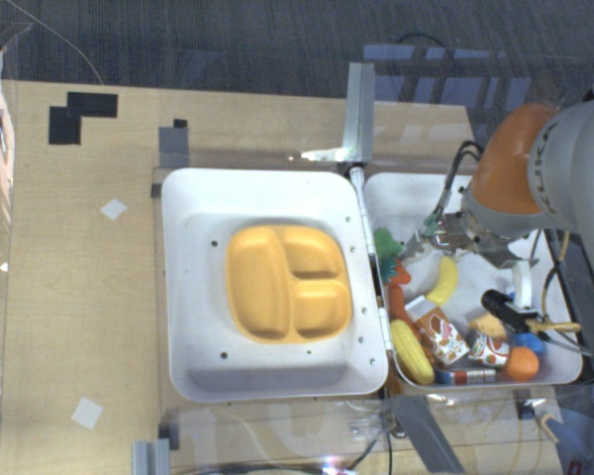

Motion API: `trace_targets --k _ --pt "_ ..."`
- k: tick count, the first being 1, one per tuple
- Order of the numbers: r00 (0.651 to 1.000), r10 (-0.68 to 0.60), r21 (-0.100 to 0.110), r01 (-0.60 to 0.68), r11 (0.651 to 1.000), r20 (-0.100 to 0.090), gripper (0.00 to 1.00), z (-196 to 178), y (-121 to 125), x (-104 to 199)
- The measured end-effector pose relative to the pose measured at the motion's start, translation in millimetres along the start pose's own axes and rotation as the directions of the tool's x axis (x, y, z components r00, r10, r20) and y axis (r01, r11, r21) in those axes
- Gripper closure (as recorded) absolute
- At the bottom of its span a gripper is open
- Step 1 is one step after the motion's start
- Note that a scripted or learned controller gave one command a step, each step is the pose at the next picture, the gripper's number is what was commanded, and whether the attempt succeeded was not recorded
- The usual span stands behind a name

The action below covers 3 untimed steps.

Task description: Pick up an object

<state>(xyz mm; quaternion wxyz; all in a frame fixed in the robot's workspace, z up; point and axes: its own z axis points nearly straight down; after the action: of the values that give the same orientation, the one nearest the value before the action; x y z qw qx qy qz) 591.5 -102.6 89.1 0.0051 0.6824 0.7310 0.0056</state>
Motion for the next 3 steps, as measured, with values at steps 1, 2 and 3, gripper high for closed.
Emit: trace_targets --k 1,2,3 --pt "0.996 0.093 0.007 -0.093 0.996 0.003 0.0 3 75 -57" --pt "0.99 0.141 0.006 -0.141 0.99 0.0 0.0 1 23 7" --pt "0.99 0.14 -0.004 -0.14 0.99 0.004 1.0 -13 26 4"
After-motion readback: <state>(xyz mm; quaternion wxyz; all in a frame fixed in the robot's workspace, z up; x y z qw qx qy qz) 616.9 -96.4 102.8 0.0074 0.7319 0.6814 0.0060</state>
